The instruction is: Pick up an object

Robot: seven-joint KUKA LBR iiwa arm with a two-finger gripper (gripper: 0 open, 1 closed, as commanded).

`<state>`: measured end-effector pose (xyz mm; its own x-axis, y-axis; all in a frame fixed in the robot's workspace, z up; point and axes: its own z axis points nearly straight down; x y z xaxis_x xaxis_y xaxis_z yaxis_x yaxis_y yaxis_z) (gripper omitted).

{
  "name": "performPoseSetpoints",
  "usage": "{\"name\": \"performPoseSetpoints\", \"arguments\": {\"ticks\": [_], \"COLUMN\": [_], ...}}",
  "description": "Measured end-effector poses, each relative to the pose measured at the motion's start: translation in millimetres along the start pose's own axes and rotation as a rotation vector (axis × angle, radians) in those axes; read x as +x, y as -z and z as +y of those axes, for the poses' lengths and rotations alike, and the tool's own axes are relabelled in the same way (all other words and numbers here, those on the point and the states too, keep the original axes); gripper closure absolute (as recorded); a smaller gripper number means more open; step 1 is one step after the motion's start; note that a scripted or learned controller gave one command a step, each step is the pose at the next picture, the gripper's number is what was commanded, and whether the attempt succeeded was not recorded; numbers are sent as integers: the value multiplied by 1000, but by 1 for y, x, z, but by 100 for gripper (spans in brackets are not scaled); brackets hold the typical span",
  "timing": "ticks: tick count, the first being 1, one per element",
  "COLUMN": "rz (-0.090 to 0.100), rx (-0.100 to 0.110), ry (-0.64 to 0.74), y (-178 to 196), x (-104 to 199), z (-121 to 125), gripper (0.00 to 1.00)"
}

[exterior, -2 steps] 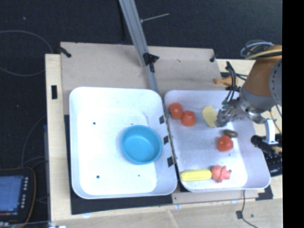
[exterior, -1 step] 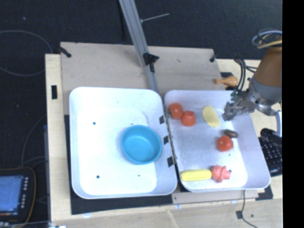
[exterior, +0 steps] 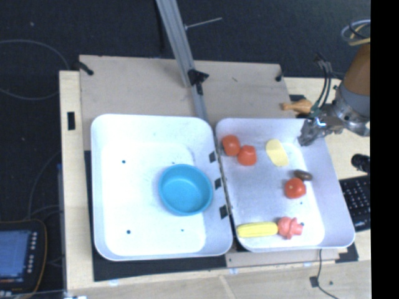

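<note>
My gripper (exterior: 307, 134) hangs over the upper right corner of the right bin (exterior: 324, 167), with nothing visible between its fingers. In that bin lie two red-orange pieces (exterior: 231, 145) (exterior: 247, 156) at the upper left, a pale yellow piece (exterior: 277, 152) just left of the gripper, a red tomato-like piece (exterior: 295, 187) with a small brown thing (exterior: 302, 175) above it, a yellow banana-like piece (exterior: 257, 230) and a pink piece (exterior: 289, 227) along the near edge. A blue bowl (exterior: 184, 189) sits in the left bin (exterior: 118, 142).
A grey slanted pole (exterior: 177, 36) rises behind the bins, ending near their divider. An orange object (exterior: 296, 106) lies on the bench behind the right bin. A keyboard (exterior: 356, 201) sits at the right, a small screen (exterior: 19, 254) at the lower left.
</note>
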<state>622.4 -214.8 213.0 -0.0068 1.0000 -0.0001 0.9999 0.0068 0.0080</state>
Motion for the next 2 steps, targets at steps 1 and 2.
{"name": "performPoseSetpoints", "arguments": {"ticks": [1, 2], "rz": [0, 1], "rx": [0, 7], "ry": [2, 2], "y": [57, 51], "x": [-1, 61], "z": [2, 2], "gripper": [100, 100]}}
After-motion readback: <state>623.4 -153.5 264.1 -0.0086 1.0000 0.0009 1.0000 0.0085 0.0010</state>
